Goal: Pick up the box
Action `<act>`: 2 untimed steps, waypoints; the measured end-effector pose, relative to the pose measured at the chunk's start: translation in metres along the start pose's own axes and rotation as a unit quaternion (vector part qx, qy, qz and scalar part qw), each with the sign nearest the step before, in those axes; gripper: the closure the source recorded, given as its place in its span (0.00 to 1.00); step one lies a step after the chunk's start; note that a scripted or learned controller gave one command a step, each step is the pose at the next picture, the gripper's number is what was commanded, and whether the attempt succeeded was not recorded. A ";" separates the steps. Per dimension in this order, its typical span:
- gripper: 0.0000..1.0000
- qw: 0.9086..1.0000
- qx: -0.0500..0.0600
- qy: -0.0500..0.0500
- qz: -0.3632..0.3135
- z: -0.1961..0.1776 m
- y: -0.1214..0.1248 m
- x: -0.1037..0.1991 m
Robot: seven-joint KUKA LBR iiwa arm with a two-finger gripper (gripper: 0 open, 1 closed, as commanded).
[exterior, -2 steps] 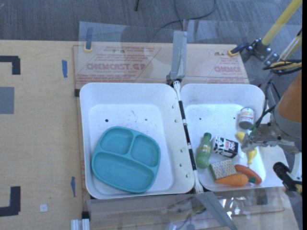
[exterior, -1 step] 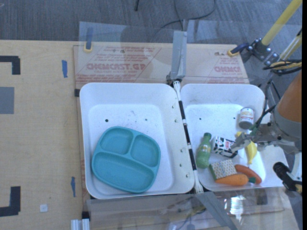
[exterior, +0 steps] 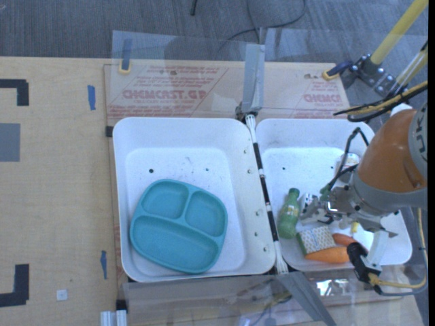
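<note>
Patterned box (exterior: 317, 238) just below-left of the tool (exterior: 326, 208).

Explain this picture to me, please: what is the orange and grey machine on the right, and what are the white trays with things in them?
It is a robot arm reaching in from the right, photographed by one camera fixed above the bench. Its gripper hangs low over the right bin, just above a small patterned box, the thing it is meant to pick up. Beside the box lie a green bottle and an orange carrot. The left bin holds a teal divided plate. I cannot tell whether anything is held.
</note>
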State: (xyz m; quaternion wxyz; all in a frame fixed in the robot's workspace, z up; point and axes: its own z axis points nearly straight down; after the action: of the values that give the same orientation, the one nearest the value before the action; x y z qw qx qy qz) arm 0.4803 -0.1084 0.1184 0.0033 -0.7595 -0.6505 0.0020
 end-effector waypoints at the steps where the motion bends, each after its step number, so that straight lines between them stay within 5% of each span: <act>1: 0.00 0.998 -0.007 -0.004 -0.060 0.029 0.001 0.007; 2: 1.00 0.998 -0.009 -0.002 -0.058 0.022 0.003 0.007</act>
State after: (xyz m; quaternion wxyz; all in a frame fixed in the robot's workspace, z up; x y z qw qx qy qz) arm 0.4838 -0.1020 0.0966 -0.0048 -0.7208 -0.6932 -0.0024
